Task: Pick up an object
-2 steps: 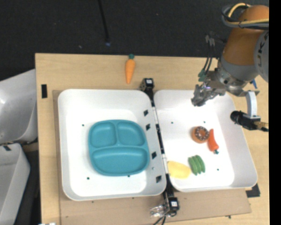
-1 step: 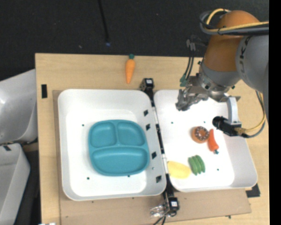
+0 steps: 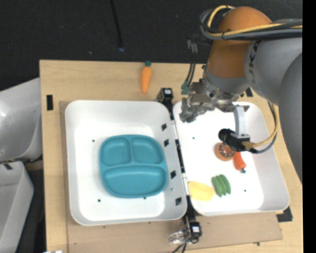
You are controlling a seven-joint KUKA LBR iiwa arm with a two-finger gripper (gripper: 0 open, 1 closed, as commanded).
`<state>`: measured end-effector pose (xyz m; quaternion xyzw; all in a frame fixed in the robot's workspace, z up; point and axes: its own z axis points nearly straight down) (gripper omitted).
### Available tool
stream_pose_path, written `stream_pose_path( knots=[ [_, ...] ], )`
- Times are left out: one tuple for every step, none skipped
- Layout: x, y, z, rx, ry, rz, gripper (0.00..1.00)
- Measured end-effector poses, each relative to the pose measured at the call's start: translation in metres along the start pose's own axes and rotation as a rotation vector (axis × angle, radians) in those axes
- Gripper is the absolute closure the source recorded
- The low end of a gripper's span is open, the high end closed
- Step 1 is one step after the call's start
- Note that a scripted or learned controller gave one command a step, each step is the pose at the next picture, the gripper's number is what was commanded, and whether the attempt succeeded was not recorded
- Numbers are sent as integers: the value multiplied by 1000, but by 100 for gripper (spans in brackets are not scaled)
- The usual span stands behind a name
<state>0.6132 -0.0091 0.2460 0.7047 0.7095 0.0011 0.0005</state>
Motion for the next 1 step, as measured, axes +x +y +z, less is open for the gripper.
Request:
stream_pose_path(
  knots=[
    [58, -9, -7, 1, 1, -1, 100]
  ],
)
